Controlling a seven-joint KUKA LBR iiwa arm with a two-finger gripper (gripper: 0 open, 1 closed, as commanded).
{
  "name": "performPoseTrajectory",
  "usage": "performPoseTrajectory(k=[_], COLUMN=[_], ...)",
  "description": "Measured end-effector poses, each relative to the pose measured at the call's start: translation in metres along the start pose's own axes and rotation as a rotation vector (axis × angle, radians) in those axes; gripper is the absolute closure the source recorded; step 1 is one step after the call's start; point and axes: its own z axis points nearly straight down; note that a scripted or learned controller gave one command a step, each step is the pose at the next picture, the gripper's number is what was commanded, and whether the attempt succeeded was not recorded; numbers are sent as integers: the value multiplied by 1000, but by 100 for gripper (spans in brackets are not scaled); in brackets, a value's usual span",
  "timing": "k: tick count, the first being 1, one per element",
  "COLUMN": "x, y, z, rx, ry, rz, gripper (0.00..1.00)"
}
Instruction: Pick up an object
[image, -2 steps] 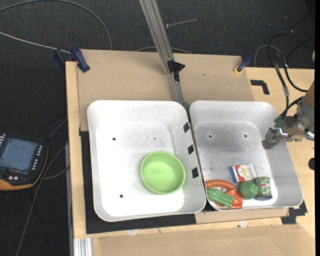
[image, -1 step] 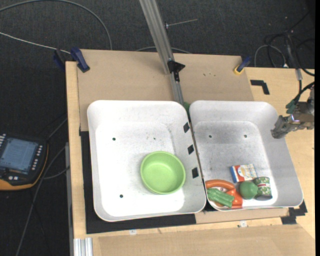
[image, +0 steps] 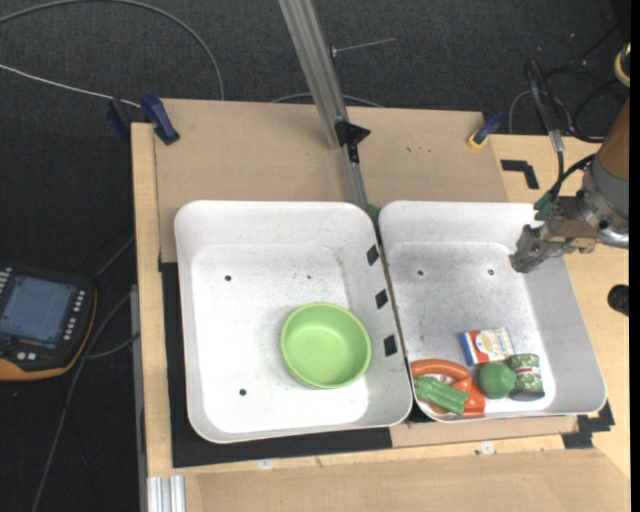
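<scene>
Four small objects were seen crowded in the near corner of the right bin (image: 560, 300).

An orange-and-green toy (image: 445, 388), a green ball (image: 495, 380), a small carton (image: 487, 345) and a can (image: 527, 373) lay touching, likely slid down against the wall. A green bowl (image: 325, 345) was set alone in the left bin (image: 215, 260). Farther back, the pincer (image: 527, 258) was held over the right bin's far edge, well apart from the cluster; whether it was open could not be told. The wooden desk (image: 260, 150) was ringed by dark carpet (image: 60, 150).
</scene>
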Motion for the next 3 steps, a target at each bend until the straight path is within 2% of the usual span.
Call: performPoseTrajectory(k=[1,3], x=[41,149], y=[7,33], z=[5,4], rx=[1,1], ry=[0,0], rz=[1,0], gripper=[100,100])
